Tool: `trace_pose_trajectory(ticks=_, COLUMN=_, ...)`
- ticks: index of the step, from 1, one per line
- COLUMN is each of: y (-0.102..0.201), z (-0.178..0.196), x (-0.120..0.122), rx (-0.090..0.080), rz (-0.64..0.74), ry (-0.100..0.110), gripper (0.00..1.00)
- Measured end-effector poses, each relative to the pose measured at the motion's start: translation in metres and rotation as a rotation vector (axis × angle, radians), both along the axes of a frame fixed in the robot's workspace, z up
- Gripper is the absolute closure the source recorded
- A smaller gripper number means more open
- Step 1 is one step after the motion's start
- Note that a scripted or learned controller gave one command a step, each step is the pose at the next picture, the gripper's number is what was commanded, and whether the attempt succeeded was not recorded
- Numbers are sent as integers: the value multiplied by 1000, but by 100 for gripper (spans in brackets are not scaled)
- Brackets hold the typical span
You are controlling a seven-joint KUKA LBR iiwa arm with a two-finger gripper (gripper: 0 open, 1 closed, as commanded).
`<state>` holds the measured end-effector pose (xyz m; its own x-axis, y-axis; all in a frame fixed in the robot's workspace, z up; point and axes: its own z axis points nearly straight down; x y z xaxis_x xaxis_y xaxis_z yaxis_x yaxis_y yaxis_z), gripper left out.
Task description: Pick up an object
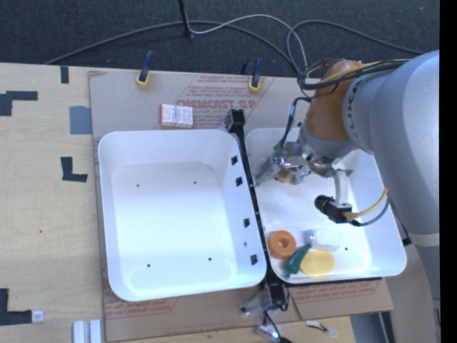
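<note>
The arm (pixel 371 113) is seen reaching in from the right, over the right bin (pixel 371 259). The hand (pixel 280 168) is held low at the far left part of that bin, close to the wall between the two bins. It cannot be told if the hand is open or closed. An orange ring (pixel 281 243), a yellow object (pixel 318 263) and a green object (pixel 295 260) are seen together at the near side of the right bin, well apart from the hand. The left bin (pixel 114 191) is beside it on the table (pixel 43 191).

Dark grey carpet floor (pixel 93 13) behind the bench, crossed by loose cables (pixel 235 26). Light wood bench top (pixel 43 213) with grey and black tape marks (pixel 71 168). Printed cardboard sheet (pixel 207 98) held by two yellow-and-blue clamps (pixel 145 72).
</note>
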<state>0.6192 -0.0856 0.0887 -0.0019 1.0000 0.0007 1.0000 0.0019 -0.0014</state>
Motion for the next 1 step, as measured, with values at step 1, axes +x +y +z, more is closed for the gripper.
trace_pose_trajectory(ticks=1, y=-51, z=0, x=24, rx=-1, rz=-4, ry=-2, gripper=0)
